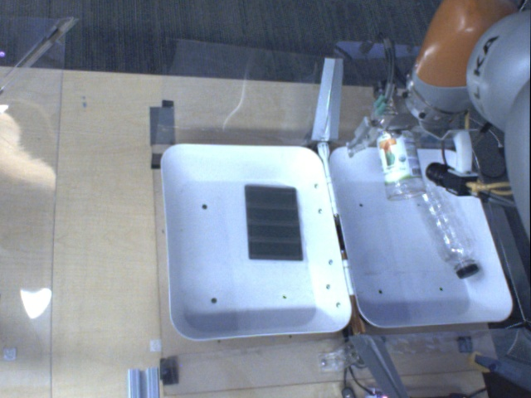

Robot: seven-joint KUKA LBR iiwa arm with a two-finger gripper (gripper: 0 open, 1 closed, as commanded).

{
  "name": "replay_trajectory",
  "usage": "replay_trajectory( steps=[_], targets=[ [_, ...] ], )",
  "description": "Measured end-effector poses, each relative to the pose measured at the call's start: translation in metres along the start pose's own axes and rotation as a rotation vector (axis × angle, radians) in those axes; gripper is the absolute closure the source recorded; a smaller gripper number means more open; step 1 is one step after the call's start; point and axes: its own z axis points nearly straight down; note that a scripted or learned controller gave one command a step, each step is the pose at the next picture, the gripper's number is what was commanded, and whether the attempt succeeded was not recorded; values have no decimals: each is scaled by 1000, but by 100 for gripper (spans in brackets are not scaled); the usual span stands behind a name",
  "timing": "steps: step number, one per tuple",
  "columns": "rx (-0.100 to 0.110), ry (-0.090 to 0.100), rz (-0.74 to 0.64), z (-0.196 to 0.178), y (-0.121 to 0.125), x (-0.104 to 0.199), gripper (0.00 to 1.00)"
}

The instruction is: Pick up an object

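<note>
A black ridged rectangular block (273, 222) lies flat in the middle of the left bin (191, 305). In the right bin (390, 297) a clear plastic bottle (445, 226) with a dark cap lies on its side, pointing toward the near right corner. A smaller clear bottle (397, 166) with a green and orange label is at that bin's far edge, directly under my gripper (383, 123). The gripper hangs low over the bin's far side and its tip overlaps the small bottle's top. Whether it touches the bottle is hidden.
The grey arm with its orange band (452, 36) fills the upper right, with black cables (456, 179) trailing over the right bin's far right corner. A raised divider (336, 214) separates the bins. A metal bracket (326, 98) stands behind them.
</note>
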Motion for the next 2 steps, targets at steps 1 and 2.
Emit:
replay_trajectory(
  steps=[1, 2],
  targets=[
    [-5, -1, -5, -11, 2, 1, 100],
    [-10, -2, -9, -22, 3, 1, 100]
  ],
)
